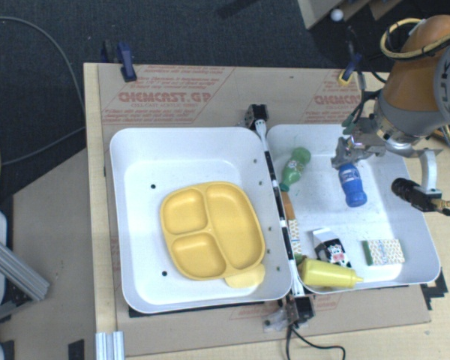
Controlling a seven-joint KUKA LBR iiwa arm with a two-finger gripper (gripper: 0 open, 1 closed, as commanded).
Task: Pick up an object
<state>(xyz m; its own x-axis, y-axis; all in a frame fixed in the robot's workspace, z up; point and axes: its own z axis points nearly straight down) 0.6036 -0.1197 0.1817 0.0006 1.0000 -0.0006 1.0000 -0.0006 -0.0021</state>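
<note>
The two-finger gripper (350, 154) pinched the top of a small blue plastic bottle (352, 185) hanging just below it.

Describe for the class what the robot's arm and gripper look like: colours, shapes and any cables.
The arm is a thick, rounded grey body with a glossy orange band above the wrist. A yellowish cable loops near the orange part. The gripper is a small block of grey metal, and a black cylindrical fitting sticks out beside the wrist.

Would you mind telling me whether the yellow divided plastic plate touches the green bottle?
Apart. The camera view shows the yellow divided plate in the left bin and the green bottle in the right bin, the bin walls between them.
</note>
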